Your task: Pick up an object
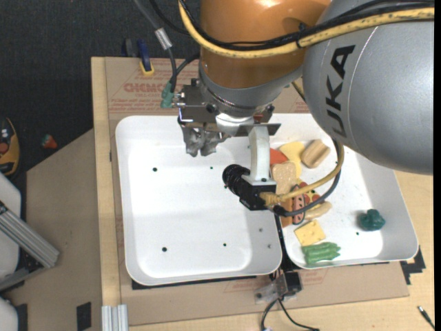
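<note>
Gripper suspended over the rear of the left bin; its finger state cannot be told, the wrist overhanging it. Arm hides the right bin's rear part. Toy foods crowd that bin: bread roll, cheese wedge, green beans, green lump.

Two shallow white plastic bins side by side on a tan cardboard sheet with red print. Left bin floor has a few small dark dots. Right bin sits against it. Blue-and-yellow clip at the cardboard's top edge. Aluminium extrusion bar at lower left. Dark speckled floor behind.
</note>
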You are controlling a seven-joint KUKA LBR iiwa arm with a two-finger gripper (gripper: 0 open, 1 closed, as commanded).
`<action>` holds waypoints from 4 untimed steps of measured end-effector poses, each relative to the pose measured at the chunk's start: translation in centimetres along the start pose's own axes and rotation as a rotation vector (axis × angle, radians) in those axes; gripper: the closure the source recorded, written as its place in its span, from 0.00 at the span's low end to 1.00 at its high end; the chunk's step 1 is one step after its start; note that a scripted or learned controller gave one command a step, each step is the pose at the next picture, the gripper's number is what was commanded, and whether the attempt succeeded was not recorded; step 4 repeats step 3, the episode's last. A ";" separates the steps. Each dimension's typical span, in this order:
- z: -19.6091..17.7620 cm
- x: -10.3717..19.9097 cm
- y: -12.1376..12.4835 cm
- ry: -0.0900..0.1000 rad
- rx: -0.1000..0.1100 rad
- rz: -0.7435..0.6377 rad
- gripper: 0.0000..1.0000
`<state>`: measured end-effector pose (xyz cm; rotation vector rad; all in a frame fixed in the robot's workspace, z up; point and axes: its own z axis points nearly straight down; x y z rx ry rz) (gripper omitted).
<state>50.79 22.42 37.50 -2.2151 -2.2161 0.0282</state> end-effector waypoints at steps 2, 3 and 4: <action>0.8 0.0 -3.2 -0.001 0.000 0.001 1.00; -13.6 -0.1 -2.7 0.015 -0.035 -0.001 1.00; -13.6 -0.1 -2.7 0.015 -0.035 -0.001 1.00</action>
